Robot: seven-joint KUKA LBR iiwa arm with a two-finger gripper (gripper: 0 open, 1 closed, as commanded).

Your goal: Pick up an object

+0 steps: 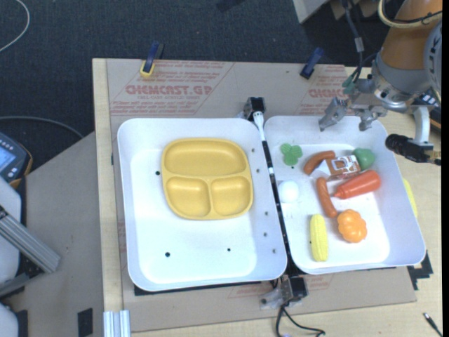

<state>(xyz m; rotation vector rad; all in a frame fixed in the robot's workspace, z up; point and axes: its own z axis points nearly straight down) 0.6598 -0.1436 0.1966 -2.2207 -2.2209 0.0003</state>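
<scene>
A bench covered in brown printed board (210, 90) is seen from above, with two shallow white bins side by side. The grey arm with an orange band (410, 27) is seen entering from the upper right. Its two-finger gripper (349, 120) is held above the far edge of the right-hand white bin (403, 248), with its two metal fingers (330, 118) spread apart and nothing between them.

All the small toy foods are found nearer the viewer than the gripper, well apart from it. Just below it lie a curved orange-brown sausage (318, 161), a small brown-and-white printed packet (344, 165) and a green leafy piece (365, 158) – the packet between the other two. To the lower left of the gripper a small green broccoli-like piece (290, 152) is seen, and below that a white ball (287, 191). An orange-red carrot (358, 184) lies under the packet, with a second orange sausage (325, 197) beside it. Farthest from the gripper are a yellow corn cob (318, 236) and a small orange pumpkin (351, 225).

Far to the gripper's left, the left-hand white bin (140, 251) holds a yellow three-compartment plastic plate (207, 177).
</scene>
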